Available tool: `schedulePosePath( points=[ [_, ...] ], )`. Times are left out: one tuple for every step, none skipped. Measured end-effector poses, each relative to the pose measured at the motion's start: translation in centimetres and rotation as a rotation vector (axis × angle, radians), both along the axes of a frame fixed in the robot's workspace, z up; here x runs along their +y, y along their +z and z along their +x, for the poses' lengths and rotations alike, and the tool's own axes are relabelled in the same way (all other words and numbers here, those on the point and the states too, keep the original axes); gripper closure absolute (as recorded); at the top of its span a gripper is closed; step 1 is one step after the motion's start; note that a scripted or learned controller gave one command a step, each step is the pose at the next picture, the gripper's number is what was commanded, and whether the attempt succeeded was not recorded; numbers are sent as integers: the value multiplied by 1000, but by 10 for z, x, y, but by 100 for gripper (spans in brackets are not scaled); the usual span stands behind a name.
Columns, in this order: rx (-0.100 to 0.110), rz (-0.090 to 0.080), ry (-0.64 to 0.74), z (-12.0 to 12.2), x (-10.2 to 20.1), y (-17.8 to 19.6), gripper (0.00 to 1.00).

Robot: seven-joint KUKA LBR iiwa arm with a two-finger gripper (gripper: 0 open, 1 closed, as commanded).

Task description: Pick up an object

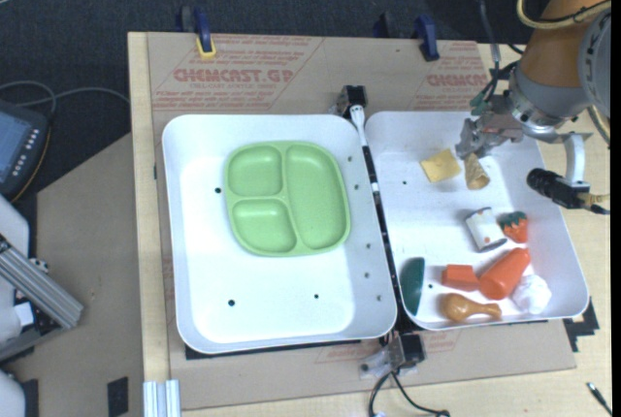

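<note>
The right bin (pixel 572 240) holds all the loose objects. Nearest the camera, at its 6 o'clock edge, lie a tan drumstick-shaped piece (pixel 468 309), a dark green piece (pixel 413 281) at 7 o'clock, an orange carrot-shaped piece (pixel 505 272) with a small orange block (pixel 459 276) beside it, and a crumpled white item (pixel 532 293) at 5 o'clock. Toward the bin's centre sit a small white box (pixel 481 228) and a red and green item (pixel 515 226), just beside each other. Farther back, at 12 o'clock, a yellow wedge (pixel 441 167) lies near a tan piece (pixel 477 175).

The gripper (pixel 477 140) hangs directly over that tan piece. Whether the fingers are spread or pressed together cannot be told from this view. No object is seen between them, so the pick is judged not yet done: grasp and lift remain.

The left bin (pixel 184 211) carries a green divided tray (pixel 288 197).

On the surface (pixel 155 76), at the far edge, red print reads "CHEMCAST GP".
</note>
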State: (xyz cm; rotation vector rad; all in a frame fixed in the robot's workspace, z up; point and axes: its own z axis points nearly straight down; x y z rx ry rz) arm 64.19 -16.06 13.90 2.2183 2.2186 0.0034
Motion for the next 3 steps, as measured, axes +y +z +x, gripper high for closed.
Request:
schedulePosePath(
  points=[
    [1,0,0,0,1,41,100],
    [-1,-1,1,1,1,88,100],
    [8,3,3,-13,49,78,100]
  ],
)
